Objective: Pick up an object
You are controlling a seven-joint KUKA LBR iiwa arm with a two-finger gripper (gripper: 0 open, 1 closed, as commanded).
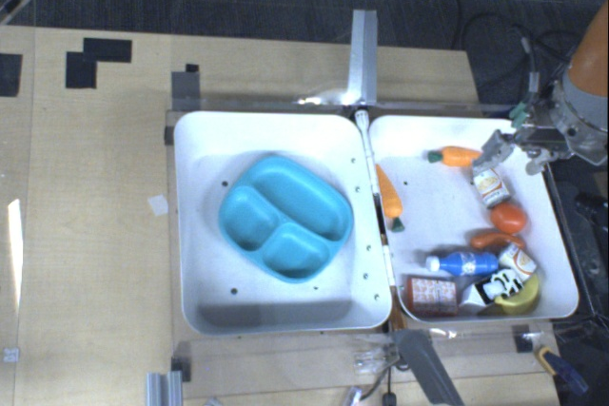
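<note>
You have nothing picked up yet, as far as the view shows. The gripper (pixel 511 150) sits over the upper right corner of the right bin (pixel 419 140), its fingers (pixel 495 147) spread apart with no object between them. A small can (pixel 489 184) lies just below the fingers, close enough that it looks like the likely target, though you cannot tell whether anything touches it. A carrot (pixel 458 156) lies just to its left, and a second carrot (pixel 388 195) rests against the divider. Lower in the bin you see a tomato (pixel 509 219), a blue bottle (pixel 466 262), a brown box (pixel 433 294) and a banana (pixel 519 299), crowded together. The left bin (pixel 200 233) holds a blue tray (pixel 285 216). In my judgement, the descent, closing and lift all remain.
</note>
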